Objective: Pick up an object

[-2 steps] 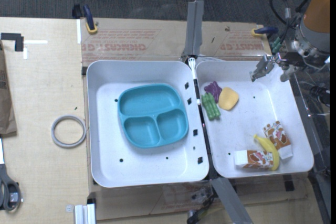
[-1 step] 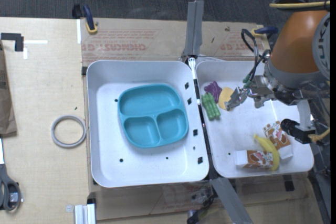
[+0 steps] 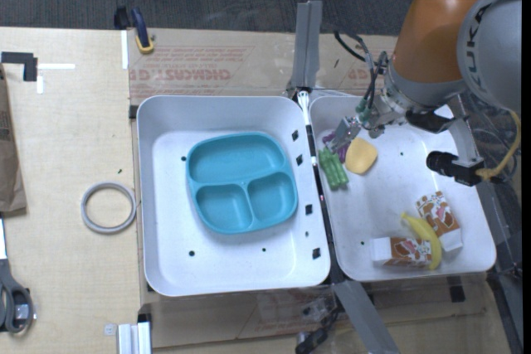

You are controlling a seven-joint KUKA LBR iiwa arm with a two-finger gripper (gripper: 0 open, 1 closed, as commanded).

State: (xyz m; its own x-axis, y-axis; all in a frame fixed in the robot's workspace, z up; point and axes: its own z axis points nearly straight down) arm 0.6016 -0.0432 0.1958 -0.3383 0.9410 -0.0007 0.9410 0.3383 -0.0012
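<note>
1. Reaching in from the right, the grey KUKA arm [image 3: 489, 29], with a glossy orange band above the wrist, hangs over the upper left part of the right bin [image 3: 390, 215].
2. The gripper [image 3: 358, 127] sits low at that bin's upper left, a tangle of metal and green and purple cabling; jaw state cannot tell, too cluttered and dark there.
3. A pale yellow wedge [image 3: 362, 155], smooth and rounded, maybe foam or a plastic cheese toy, lies just below the gripper, touching or nearly touching it. Not clearly between any fingers.
4. A green ribbed object [image 3: 333, 168], long and bumpy, lies against the right bin's left wall, just beside the wedge.
5. A yellow banana [image 3: 424, 240], curved and slim, lies in the lower right of the right bin, across a printed orange-and-white carton [image 3: 401, 250]; a second small printed packet [image 3: 438, 215] sits just above it.
6. The left bin [image 3: 158, 203] is shallow, white, matte plastic with rounded corners; it holds a teal divided plate [image 3: 241, 182] with three compartments, smooth and slightly glossy, tilted in the middle.
7. On the pale wooden bench [image 3: 66, 137] left of the bins: a flat grey tape ring [image 3: 108, 206], scissors [image 3: 12, 303] at the lower left edge.
8. Clear printed plastic sheeting [image 3: 216, 66] lies behind the bins.
</note>
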